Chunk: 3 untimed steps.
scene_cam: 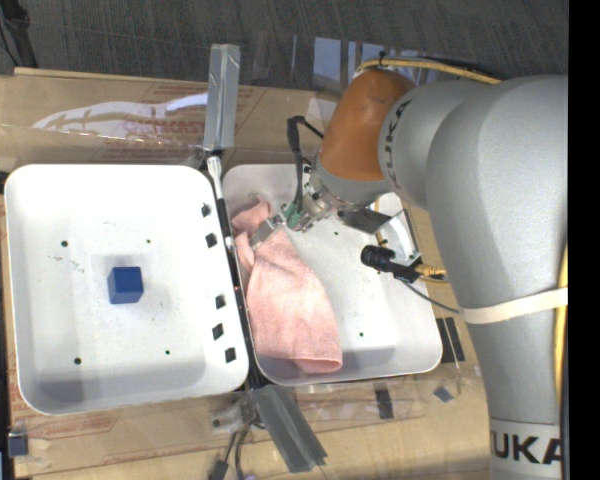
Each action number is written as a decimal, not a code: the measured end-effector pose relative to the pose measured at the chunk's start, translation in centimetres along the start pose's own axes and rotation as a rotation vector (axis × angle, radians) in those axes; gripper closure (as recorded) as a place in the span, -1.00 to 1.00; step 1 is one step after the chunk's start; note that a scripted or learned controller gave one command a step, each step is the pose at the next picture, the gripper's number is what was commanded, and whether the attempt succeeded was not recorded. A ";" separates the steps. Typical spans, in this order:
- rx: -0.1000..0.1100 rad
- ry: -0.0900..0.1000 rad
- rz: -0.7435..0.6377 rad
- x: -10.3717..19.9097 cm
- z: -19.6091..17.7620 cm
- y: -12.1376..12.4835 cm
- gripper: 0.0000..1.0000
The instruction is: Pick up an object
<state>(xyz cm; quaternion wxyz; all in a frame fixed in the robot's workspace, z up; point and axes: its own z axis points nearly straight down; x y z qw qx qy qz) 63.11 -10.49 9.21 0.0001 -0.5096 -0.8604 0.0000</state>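
Note:
A pink cloth (288, 303) lies crumpled along the left side of the right bin (400, 343), running from its upper left corner down to the front wall. A small blue cube (126, 284) rests in the left bin (40, 208), left of its middle. My gripper (279, 223) hangs low over the cloth's upper end, close to or touching the fabric. The orange band and grey wrist rise behind it to the upper right.
The arm's bulky grey body covers the right bin's right side. A black cable plug (378, 258) sticks out below the wrist. A grey metal divider (220, 98) with black clips runs between the bins. Cardboard (100, 118) lies under both.

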 end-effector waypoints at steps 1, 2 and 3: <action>0.003 0.002 0.044 2.4 0.1 -5.1 -1.00; 0.003 0.002 0.040 2.4 -0.8 -5.0 1.00; 0.002 0.000 0.251 5.4 -9.9 1.2 1.00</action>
